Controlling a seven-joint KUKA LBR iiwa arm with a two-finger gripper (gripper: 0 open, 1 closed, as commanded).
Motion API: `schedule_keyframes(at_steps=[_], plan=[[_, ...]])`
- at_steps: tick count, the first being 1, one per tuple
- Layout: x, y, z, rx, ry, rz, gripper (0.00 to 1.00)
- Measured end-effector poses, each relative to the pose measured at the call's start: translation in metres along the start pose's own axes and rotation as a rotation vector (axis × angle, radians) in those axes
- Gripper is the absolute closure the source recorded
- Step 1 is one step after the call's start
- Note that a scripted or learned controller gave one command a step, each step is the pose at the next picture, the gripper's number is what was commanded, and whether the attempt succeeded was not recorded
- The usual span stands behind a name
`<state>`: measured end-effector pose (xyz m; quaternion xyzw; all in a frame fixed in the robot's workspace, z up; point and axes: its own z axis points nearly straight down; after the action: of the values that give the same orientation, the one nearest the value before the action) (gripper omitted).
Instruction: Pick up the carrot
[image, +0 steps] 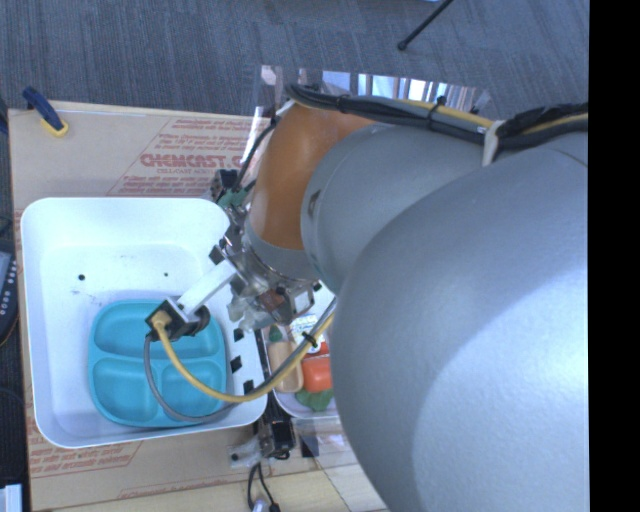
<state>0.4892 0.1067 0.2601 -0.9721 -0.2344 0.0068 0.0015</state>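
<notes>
Carrot: the orange carrot (317, 374) lies in the right bin (285, 402), just beside a pale long item (289, 365), mostly covered by the arm (450, 330).
Gripper: the gripper (262, 300) hangs over the wall between the bins, near the carrot; if it is wide or narrow, I cannot tell.
Left bin: the left bin (60, 250) holds a blue tray (120, 370).
Cable: a yellow cable (190, 375) loops over the tray, because it hangs from the wrist.
Judgement: the carrot seems not yet grasped.
</notes>
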Motion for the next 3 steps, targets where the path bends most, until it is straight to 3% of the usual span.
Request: schedule_keyframes(at_steps=[1,2,3], plan=[[0.005,0.062,0.064,-0.001,0.002,0.118,1.00],[-0.011,0.027,0.034,-0.003,0.009,0.242,1.00],[-0.008,0.003,0.151,-0.003,0.024,0.188,1.00]])
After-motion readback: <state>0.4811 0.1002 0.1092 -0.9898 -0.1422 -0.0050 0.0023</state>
